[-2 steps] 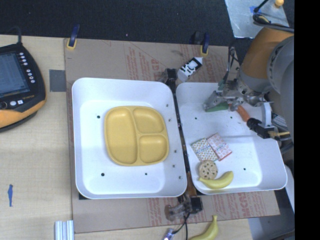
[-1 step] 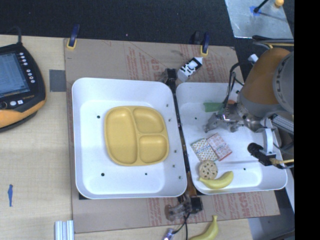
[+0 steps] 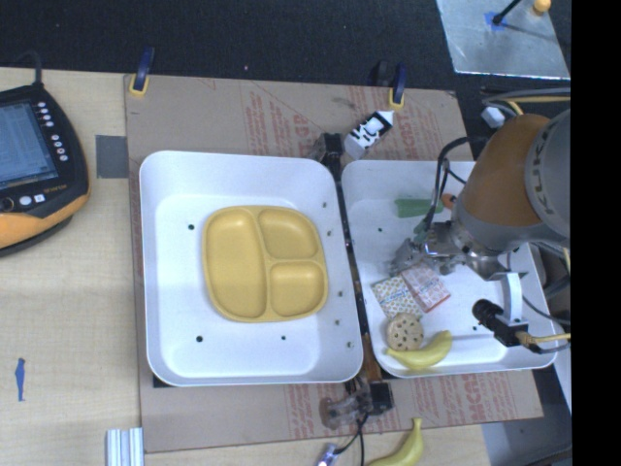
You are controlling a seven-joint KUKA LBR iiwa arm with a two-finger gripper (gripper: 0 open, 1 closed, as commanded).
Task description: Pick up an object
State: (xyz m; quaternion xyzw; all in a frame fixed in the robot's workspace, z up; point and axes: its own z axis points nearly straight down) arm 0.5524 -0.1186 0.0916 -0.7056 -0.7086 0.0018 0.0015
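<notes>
Gripper (image 3: pixel 419 250) low in the right bin (image 3: pixel 374 192), finger state impossible to tell. At its six o'clock: patterned square packets (image 3: pixel 412 291), round perforated disc (image 3: pixel 404 332), smooth curved banana (image 3: pixel 420 354). No legible writing.

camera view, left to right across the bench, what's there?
Teach pendant → left bin → yellow divided plate → patterned packets → gripper → arm.

Two white bins (image 3: pixel 165 260), smooth plastic, slight sheen. Yellow divided plate (image 3: pixel 264 262), matt plastic. Bench top (image 3: pixel 58 328), pale wood grain; brown cardboard sheet (image 3: pixel 291 115) beneath bins, matt. Banana (image 3: pixel 419 353), smooth, waxy. Arm (image 3: pixel 514 178) casing orange and grey, semi-gloss.
</notes>
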